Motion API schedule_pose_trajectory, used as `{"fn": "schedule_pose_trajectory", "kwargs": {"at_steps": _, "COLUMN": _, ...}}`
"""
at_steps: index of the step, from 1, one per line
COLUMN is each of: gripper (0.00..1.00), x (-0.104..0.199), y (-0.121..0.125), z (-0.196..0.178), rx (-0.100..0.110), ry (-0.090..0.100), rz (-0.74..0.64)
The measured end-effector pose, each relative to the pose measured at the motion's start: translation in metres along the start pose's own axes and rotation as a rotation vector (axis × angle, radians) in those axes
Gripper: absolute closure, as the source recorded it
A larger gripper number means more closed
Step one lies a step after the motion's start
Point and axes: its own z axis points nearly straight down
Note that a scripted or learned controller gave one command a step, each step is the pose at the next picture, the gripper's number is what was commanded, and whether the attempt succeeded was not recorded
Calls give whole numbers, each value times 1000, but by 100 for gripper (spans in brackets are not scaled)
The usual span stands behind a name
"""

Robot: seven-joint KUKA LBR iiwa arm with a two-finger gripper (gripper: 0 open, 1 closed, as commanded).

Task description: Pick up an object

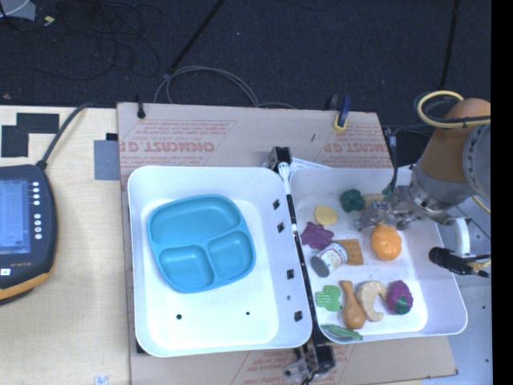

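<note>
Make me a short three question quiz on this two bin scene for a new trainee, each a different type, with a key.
1. True or false: the blue divided plastic plate lies in the right white bin.
2. Which toy lies just below the gripper?
A. round orange fruit
B. purple grape bunch
C. pale yellow disc
3. Fill in: the small silver can lies on its ____.

Key: 1 false, it lies in the left white bin; 2 A; 3 side.
</note>
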Motion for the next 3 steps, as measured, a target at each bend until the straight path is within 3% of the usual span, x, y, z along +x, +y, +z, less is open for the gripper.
{"fn": "schedule_pose_trajectory", "kwargs": {"at_steps": 1, "gripper": 0, "x": 43, "y": -64, "z": -5, "rx": -1, "ry": 2, "rz": -4}}
{"fn": "schedule_pose_trajectory", "kwargs": {"at_steps": 2, "gripper": 0, "x": 87, "y": -68, "z": -5, "rx": -3, "ry": 3, "rz": -8}}
{"fn": "schedule_pose_trajectory", "kwargs": {"at_steps": 3, "gripper": 100, "x": 84, "y": -69, "z": -14, "rx": -1, "ry": 2, "rz": -1}}
